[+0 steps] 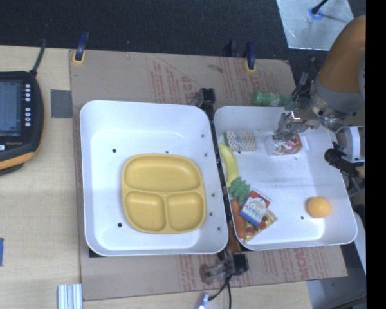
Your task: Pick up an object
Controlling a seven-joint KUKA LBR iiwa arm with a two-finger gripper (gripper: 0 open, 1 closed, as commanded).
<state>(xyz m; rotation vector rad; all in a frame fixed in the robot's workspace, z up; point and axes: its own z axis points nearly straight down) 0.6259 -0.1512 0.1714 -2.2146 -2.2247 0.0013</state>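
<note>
Camera view: gripper (287,129) low over right bin (338,237), far end. Small red-and-white packet (287,146) lies directly beneath fingertips, touching or nearly so, long axis roughly across bin. Claw state: cannot tell. Packet not lifted.

Two white bins sit side by side: the left bin (96,172) and the right bin (334,234). The left bin holds one yellow divided tray (163,192). The right bin holds six things: one banana (229,162), one checkered packet (240,140), one red-and-white packet (287,146), one orange ball (318,206), one leafy carrot (238,201) and one colourful pouch (255,209). Left of the left bin lies one handheld control pad (11,121).
</note>
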